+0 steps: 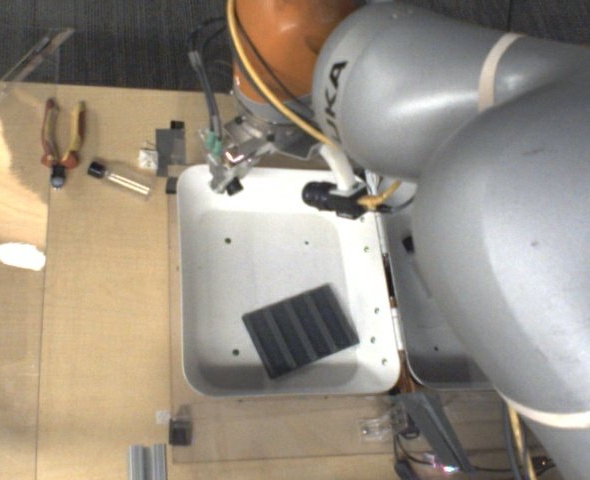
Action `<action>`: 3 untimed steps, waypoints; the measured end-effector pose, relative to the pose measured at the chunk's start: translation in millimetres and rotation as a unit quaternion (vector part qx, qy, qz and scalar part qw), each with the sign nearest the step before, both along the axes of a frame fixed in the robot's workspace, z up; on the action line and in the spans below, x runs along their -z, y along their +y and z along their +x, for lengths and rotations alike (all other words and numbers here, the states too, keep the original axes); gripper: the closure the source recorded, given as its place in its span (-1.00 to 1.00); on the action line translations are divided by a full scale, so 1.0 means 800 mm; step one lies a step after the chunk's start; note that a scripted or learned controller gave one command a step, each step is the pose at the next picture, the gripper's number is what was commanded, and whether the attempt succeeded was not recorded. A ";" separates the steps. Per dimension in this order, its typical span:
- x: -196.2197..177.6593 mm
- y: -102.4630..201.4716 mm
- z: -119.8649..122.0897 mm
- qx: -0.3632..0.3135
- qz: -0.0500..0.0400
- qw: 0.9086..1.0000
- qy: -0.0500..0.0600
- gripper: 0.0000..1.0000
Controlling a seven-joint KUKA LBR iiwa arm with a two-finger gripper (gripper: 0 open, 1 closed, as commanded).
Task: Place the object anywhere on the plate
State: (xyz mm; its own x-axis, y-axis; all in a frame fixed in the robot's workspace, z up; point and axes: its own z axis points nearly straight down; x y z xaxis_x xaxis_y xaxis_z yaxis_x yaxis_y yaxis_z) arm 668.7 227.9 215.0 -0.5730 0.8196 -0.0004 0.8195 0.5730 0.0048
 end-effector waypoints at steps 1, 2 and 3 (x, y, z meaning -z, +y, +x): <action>-0.015 0.000 0.001 0.000 0.002 1.000 -0.002 1.00; -0.029 0.001 0.003 0.000 0.003 1.000 -0.005 1.00; -0.044 0.001 0.004 0.000 0.005 1.000 -0.007 1.00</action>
State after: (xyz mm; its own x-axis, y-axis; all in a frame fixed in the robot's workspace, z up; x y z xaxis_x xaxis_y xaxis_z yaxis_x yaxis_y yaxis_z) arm 671.9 228.5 250.3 -0.5726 0.8198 -0.0007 0.8196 0.5725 0.0214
